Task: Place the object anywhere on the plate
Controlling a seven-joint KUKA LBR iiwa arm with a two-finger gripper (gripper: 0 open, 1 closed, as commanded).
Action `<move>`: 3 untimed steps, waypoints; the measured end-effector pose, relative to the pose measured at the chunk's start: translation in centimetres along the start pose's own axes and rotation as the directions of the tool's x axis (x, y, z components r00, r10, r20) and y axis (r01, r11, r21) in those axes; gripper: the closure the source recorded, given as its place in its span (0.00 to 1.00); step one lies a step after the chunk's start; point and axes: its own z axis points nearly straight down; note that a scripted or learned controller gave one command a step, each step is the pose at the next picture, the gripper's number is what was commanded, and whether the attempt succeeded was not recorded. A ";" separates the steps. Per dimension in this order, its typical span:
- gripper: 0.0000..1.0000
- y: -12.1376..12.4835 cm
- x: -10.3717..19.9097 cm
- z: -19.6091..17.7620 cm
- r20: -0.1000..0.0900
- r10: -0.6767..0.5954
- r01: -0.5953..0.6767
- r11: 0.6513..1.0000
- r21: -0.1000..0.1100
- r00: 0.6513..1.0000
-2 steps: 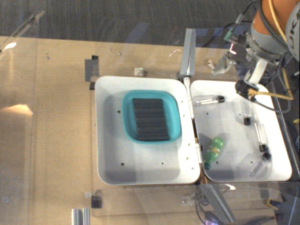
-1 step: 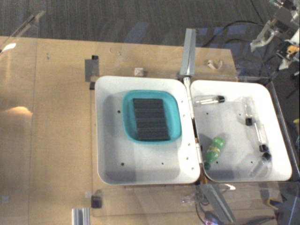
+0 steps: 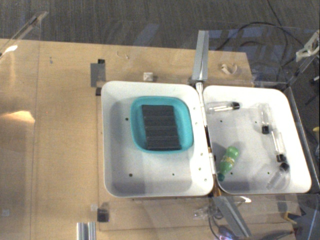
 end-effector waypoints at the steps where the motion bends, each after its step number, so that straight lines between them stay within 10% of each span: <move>1: 0.00 -2.6 -5.5 -0.5 -0.002 0.134 -0.134 0.991 -0.001 0.991; 3: 0.00 -4.1 -8.0 -0.4 -0.001 0.407 -0.407 0.914 0.000 0.914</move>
